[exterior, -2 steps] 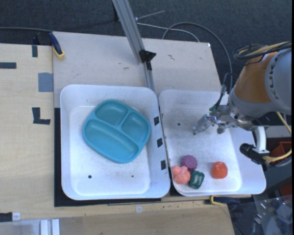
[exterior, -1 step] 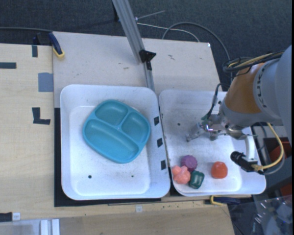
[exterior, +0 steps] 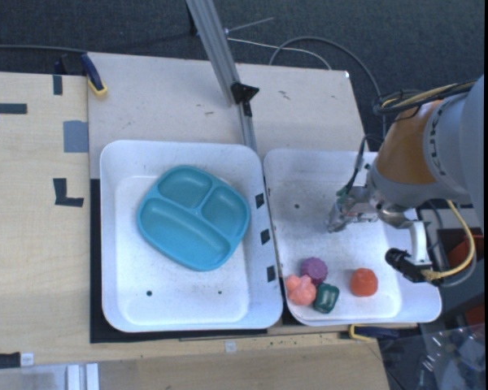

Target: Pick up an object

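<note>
Gripper (exterior: 342, 220) above purple toy (exterior: 314, 268), finger state unclear. Looks light, probably soft, rounded, slippery; best pinched across middle.

The blue divided plate (exterior: 194, 216) looked smooth, glossy plastic; both white bins (exterior: 118, 218) seemed matt plastic, lightly speckled; the bench (exterior: 32, 242) showed pale wood grain; the slanted pole (exterior: 215, 43) gleamed like brushed metal.

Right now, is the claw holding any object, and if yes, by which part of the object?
Nothing is seen in the claw. It is low over bare floor of the right bin, apart from the four small objects near the front wall.
</note>
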`<act>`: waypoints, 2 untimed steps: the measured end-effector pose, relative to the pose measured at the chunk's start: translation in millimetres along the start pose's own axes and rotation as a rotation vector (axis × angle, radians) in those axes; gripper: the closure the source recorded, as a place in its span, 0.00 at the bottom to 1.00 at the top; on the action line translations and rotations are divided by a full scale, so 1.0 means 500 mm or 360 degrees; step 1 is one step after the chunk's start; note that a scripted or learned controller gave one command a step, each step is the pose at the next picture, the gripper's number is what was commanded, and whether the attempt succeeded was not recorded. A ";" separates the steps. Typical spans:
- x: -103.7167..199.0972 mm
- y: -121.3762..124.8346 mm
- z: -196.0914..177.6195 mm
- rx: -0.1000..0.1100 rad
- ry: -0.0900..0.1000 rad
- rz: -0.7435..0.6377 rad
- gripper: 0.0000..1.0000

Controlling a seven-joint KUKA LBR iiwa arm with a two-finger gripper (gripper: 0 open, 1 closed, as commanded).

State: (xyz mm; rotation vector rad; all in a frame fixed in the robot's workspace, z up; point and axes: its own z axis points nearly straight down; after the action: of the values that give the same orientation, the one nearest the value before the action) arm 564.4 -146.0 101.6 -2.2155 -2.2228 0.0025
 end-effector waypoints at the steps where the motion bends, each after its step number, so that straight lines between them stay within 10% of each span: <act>1: -0.007 -0.003 -0.086 -0.0009 -0.0003 0.0003 1.00; 2: 0.000 0.001 -0.212 -0.0014 -0.0004 0.0002 1.00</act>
State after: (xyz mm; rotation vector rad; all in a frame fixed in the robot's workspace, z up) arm 565.5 -146.3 207.8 -2.2225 -2.2270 -0.0044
